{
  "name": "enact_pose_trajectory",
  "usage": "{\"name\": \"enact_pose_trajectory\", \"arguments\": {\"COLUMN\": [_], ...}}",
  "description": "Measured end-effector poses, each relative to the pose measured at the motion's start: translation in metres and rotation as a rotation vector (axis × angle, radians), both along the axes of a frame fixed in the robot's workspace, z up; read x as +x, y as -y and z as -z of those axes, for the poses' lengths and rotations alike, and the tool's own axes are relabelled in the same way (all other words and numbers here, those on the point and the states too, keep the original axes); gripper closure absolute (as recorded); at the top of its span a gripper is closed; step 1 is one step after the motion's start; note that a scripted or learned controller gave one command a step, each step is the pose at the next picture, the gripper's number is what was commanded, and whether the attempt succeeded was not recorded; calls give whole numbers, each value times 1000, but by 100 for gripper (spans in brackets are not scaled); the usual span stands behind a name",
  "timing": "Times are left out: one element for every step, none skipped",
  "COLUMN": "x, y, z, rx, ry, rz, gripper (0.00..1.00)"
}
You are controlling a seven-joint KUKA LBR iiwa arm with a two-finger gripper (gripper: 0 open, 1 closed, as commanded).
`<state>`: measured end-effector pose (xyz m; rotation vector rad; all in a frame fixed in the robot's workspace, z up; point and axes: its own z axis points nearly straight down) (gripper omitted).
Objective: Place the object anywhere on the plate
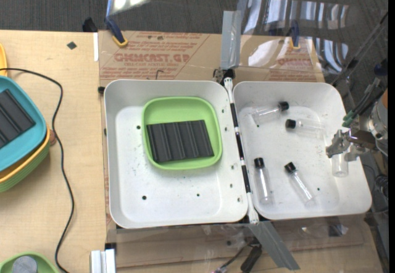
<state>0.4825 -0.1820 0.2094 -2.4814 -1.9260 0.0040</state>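
Two white bins sit side by side on the bench. The left bin (123, 160) holds a green square plate (181, 133), and a dark ridged mat (181, 141) lies on that plate, covering most of its floor. The right bin (321, 201) holds four clear tubes with black caps, all lying flat. One tube (270, 111) is near the top of the bin, with its cap towards the right. A second tube (301, 123) lies just below and to the right of it; its clear body fades against the white floor and is hard to trace. A third tube (262, 176) lies close to the bin's left wall, cap at the upper end. A fourth tube (298, 181) lies tilted near the middle of the bin's lower half, well apart from the plate.

At the right wall of that bin the gripper (340, 153) hangs down, a grey metal piece, with the rest of the arm cut off by the frame edge. A pale, clear shape (340, 167) shows just under the metal part; whether it is a fifth tube or part of the tool is not clear, and I cannot tell how the gripper is set or whether it has hold of anything.

Brown cardboard (157, 55) lies behind the bins. A teal and yellow stack of dishes (21, 136) is cut off at the left edge, with a black cable (63, 160) trailing past it.
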Motion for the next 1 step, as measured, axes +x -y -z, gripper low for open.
{"name": "enact_pose_trajectory", "arguments": {"x": [0], "y": [0], "z": [0], "rx": [0], "ry": [0], "rz": [0], "gripper": [0]}}
